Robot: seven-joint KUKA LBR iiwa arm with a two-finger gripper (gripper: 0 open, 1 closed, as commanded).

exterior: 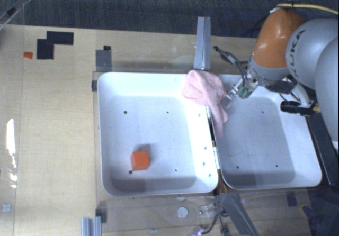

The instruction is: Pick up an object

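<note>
Your two-finger gripper [232, 96] sits at the far left corner of the right white bin [296, 179], its tip against the edge of the soft pink cloth [204, 92]; whether the tip is closed on the fabric I cannot tell, since it is too small to read and the cloth hides part of it.

The pink cloth is draped over the divider between the two bins near their far edges, bunched over the far right corner of the left white bin [106, 139] with a tail hanging down along the shared wall on the right bin's side.

As I judge it, the step in hand is securing and lifting that cloth. You do well to pinch a thick fold, not a thin hem, and to lift straight up until the tail clears the wall before moving sideways, or it may snag or slip.

The small orange block [140, 160] lies well apart, toward the near left corner of the left bin.
</note>
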